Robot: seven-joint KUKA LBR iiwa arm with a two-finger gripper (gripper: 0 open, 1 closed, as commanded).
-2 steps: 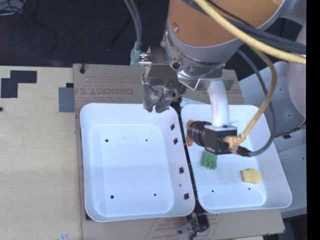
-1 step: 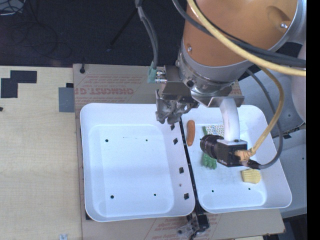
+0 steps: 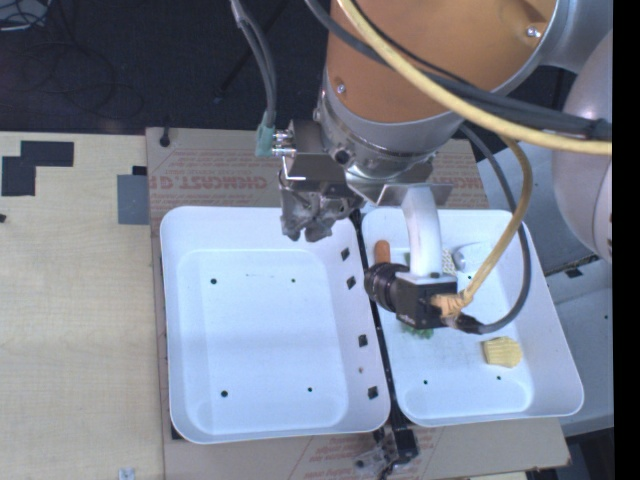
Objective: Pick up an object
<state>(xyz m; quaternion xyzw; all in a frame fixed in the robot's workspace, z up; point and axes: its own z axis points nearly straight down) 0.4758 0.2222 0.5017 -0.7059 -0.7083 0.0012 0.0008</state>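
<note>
At the left lies the pale wooden bench (image 3: 70, 318) with dark rectangular marks. On it, a brown cardboard sheet (image 3: 210, 173) carries the left shallow white plastic bin (image 3: 182, 268). The grey two-finger gripper (image 3: 315, 220) hangs over this bin's 1 o'clock corner; whether it is open or closed I cannot tell. In the right shallow white plastic bin (image 3: 545, 373), a small orange piece (image 3: 382, 251) at 10 o'clock and a green scrap (image 3: 422, 334) near the middle are half hidden by the robot. A small yellow ridged block (image 3: 502, 352) lies at 4 o'clock. The room behind is dark.
</note>
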